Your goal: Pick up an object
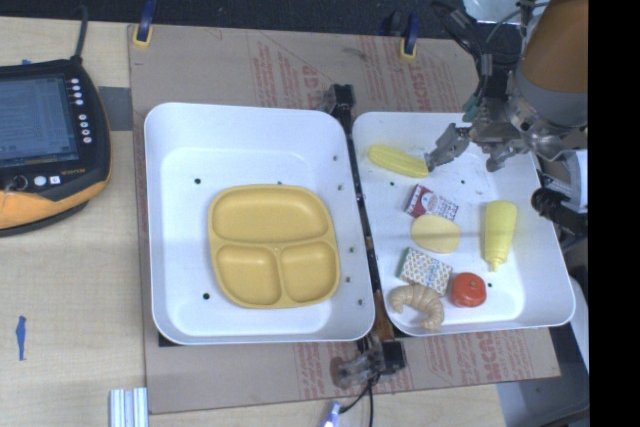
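My two-finger gripper (470, 151) hangs over the far part of the right shallow white bin (560, 300), its two dark fingers spread wide apart with nothing between them. One fingertip points down toward the left, the other sits nearer my wrist on the right.

Just to the left of that left fingertip, close but not touching as far as I can see, lies the yellow plastic corn cob (398, 160), stretched across the bin floor. Below my gripper, nearer the camera, is a small red and white carton (431, 204), and just beneath it a pale yellow, rounded potato-like piece (436, 234). To the lower right of my fingers stands out a yellow plastic squeeze bottle (499, 232), lying with its tip toward the near edge. Further down still are a small packet with a green and white pattern (424, 270), a tan toy croissant (418, 305) and a red round tomato-like piece (467, 290), all crowded near the bin's front rim.

Well off to my left, the left white bin (170, 215) holds a yellow plastic divided tray (272, 243) with three compartments. Beyond it, far left on the bench, rests a grey and orange control tablet (45, 145)
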